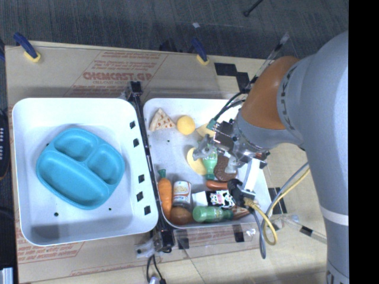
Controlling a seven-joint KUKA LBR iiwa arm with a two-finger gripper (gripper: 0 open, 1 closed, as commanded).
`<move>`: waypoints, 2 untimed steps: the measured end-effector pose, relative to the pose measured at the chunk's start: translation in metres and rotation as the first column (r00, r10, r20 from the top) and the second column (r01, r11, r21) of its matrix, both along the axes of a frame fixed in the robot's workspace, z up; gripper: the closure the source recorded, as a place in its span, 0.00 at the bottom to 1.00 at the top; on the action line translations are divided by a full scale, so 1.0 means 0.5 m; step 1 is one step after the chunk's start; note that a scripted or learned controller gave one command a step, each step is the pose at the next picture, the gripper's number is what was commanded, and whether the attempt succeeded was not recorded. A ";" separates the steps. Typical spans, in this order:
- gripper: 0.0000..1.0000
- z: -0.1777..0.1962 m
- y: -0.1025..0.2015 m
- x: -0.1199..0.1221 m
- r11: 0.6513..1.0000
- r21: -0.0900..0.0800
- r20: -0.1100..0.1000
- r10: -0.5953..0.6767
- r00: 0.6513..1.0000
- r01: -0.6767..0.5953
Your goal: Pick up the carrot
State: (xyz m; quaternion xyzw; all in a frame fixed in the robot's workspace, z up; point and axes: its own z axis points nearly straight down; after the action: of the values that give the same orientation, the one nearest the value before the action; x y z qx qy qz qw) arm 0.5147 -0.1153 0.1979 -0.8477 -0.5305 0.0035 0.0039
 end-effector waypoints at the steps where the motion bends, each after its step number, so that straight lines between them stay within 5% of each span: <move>1: 0.00 -0.206 0.035 0.168 0.948 -0.002 -0.003 -0.319 0.948 0.319; 2: 0.00 -0.003 0.061 0.177 0.971 0.000 0.009 -0.240 0.971 0.240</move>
State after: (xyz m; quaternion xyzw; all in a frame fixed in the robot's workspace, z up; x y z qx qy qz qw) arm 0.6032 -0.0849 0.1963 -0.9056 -0.4240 -0.0007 0.0014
